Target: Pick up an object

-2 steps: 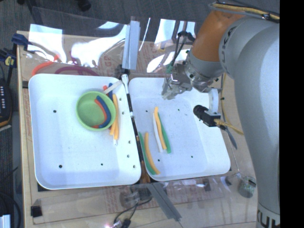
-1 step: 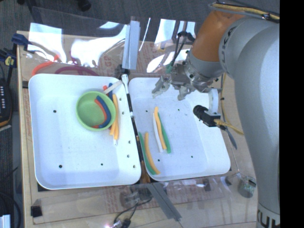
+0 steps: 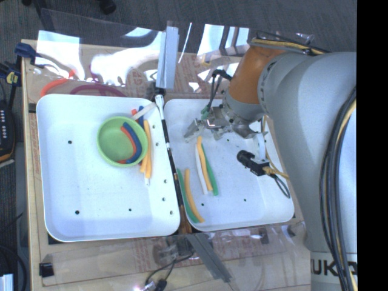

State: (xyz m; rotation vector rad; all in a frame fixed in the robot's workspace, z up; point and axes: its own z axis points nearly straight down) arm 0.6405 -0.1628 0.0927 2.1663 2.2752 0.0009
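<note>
My gripper [image 3: 205,130] hovers low over the far part of the right bin [image 3: 267,193]. Its fingers are spread open, and nothing is held between them. Just in front of the fingertips starts a bundle of thin sticks [image 3: 205,167], yellow, white and green, lying lengthwise towards the bin's front. A second yellow and green pair [image 3: 190,196] lies along the bin's left wall. In the left bin [image 3: 79,187], a green bowl [image 3: 123,141] holds red and blue curved pieces.
Yellow and orange sticks [image 3: 147,156] lean by the bowl's right side, and a white piece [image 3: 142,111] lies behind it. The arm's grey body [image 3: 309,132] and its cables overhang the right bin's right side. A divider ridge [image 3: 168,156] separates the bins.
</note>
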